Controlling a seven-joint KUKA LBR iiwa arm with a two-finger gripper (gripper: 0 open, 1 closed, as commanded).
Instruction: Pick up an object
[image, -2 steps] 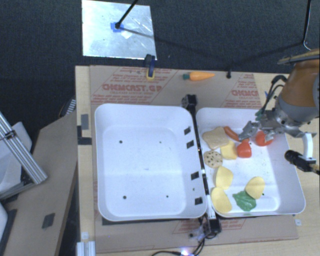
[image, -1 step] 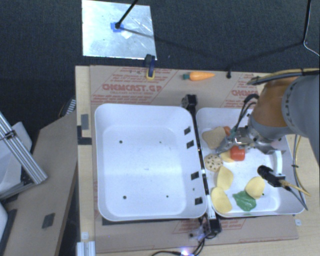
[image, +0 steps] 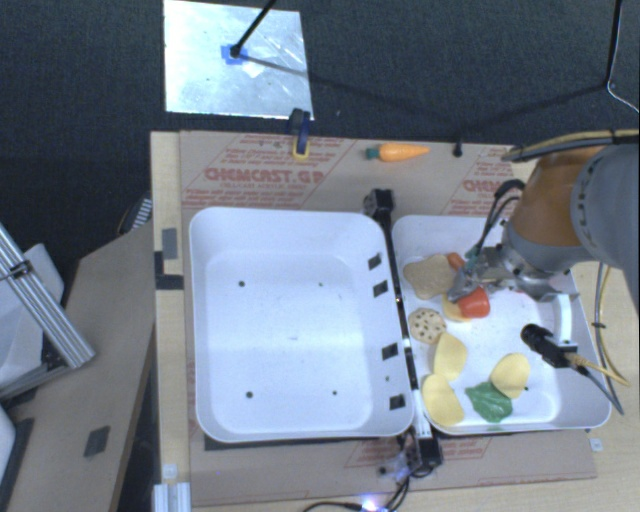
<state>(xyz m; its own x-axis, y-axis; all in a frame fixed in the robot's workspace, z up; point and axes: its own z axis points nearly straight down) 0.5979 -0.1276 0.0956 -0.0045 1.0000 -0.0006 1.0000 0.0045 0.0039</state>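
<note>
The bench (image: 262, 176) carries a brown printed board, and 2 shallow white bins sit on it side by side, their rims meeting along a seam lined with black clips (image: 381, 290). The left bin (image: 290, 330) shows bare white floor from rim to rim, the widest open room in the scene. A silver sheet (image: 237, 60) lies beyond the bench's far edge.

The right bin (image: 548, 398) is crowded on its left half, with bare floor only along its right and near-right sides. The grey arm (image: 590, 200) reaches in over the right rim, and the gripper (image: 466, 290) hangs low over the bin's far-middle part. Its tip is touching or just above a red piece (image: 476, 304). I cannot tell whether the gripper is apart or together, nor whether the red piece is clamped.

A tan flat piece (image: 428, 272) lies just left of the gripper, near the seam. 3 yellow slices fill the near half: 1 in the middle (image: 450, 352), 1 at the near-left corner (image: 442, 400), 1 to the right (image: 512, 372). A green piece (image: 488, 401) lies between the last 2, touching both. A round cookie (image: 427, 324) sits by the seam, between the tan piece and the middle slice.

On the far strip of the bench lie an orange carrot (image: 397, 152) and a blue and yellow clamp (image: 299, 135), well apart.
</note>
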